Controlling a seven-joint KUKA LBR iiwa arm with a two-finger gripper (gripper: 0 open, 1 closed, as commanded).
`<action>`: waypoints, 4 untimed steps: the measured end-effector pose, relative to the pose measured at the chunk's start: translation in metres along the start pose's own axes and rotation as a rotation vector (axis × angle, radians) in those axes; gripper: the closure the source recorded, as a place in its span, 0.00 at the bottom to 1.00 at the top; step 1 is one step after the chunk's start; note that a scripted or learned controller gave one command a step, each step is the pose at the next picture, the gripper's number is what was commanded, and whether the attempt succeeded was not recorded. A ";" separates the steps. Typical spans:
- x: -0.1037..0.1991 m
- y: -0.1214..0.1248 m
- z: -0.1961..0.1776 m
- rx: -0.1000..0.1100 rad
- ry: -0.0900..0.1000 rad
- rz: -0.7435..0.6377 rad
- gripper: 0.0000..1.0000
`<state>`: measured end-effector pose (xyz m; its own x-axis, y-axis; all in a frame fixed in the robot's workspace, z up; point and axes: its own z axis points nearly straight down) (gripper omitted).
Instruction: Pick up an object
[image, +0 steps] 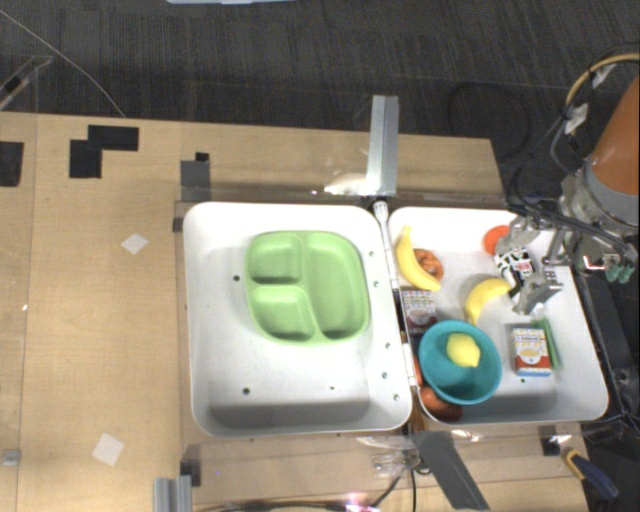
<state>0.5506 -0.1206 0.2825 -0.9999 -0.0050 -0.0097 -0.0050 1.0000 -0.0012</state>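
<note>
The gripper (527, 272) is hanging over the right bin (580, 390), in the right part of the frame, its metal fingers pointing down; whether they are open or closed I cannot tell, and nothing is clearly sitting between them. Just left of it a short yellow banana (487, 297) is lying with its right end tucked under the gripper, so that end is hidden. An orange-red ball (497, 239) is sitting above it, partly covered by the gripper body. Below the gripper a small carton (530, 351) with orange and green print is lying flat; the print is too small to read.

Further left a blue bowl (460, 362) is holding 1 lemon (462, 349). A reddish fruit (438, 401) is peeking out under the bowl's lower rim, mostly hidden. A dark packet (415, 308) is lying along the bin's left wall, its lower end covered by the bowl. A longer banana (412, 262) is resting at upper left of this bin, overlapping a reddish-orange item (431, 264) that is hard to identify.

The left bin (215, 340) is holding a green 3-compartment tray (305, 284). The arm (610, 160) is entering at the right edge, cut off by the frame.
</note>
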 end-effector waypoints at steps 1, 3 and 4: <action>0.014 -0.020 0.186 0.000 0.001 0.040 0.00; 0.015 -0.039 0.133 0.003 -0.005 0.135 0.00; 0.024 -0.033 0.192 0.000 -0.005 0.234 0.00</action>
<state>0.5290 -0.1542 0.0905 -0.9738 0.2267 -0.0150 0.2267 0.9740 0.0016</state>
